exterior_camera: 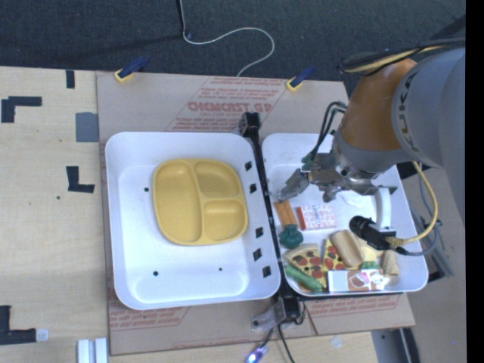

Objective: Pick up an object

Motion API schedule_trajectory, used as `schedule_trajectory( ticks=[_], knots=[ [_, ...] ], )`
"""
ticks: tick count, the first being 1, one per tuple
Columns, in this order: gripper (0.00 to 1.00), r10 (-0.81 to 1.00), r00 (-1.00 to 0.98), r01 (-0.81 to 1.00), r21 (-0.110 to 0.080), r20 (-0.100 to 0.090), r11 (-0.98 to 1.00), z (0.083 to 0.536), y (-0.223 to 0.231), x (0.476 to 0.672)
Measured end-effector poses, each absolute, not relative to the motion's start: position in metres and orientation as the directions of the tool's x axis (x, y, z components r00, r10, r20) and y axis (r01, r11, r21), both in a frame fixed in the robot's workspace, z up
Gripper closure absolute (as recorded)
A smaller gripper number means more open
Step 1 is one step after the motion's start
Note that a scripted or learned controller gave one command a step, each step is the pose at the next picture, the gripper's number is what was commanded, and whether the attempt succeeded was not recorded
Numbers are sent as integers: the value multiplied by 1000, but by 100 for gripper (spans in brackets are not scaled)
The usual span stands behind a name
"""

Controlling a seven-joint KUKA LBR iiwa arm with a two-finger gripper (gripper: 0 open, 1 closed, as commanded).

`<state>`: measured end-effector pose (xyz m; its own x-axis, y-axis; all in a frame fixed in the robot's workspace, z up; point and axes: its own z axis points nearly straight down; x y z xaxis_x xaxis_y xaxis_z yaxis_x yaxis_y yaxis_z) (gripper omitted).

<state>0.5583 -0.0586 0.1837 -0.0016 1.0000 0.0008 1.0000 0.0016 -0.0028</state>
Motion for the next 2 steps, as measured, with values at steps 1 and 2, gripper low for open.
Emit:
schedule_trajectory(
  ticks=[1,2],
  knots=[
    [0,1000,3,1000,-8,-2,-3,117,-100,561],
    [0,1000,7,1000,-2,-1,-7,94,-155,481]
  ],
)
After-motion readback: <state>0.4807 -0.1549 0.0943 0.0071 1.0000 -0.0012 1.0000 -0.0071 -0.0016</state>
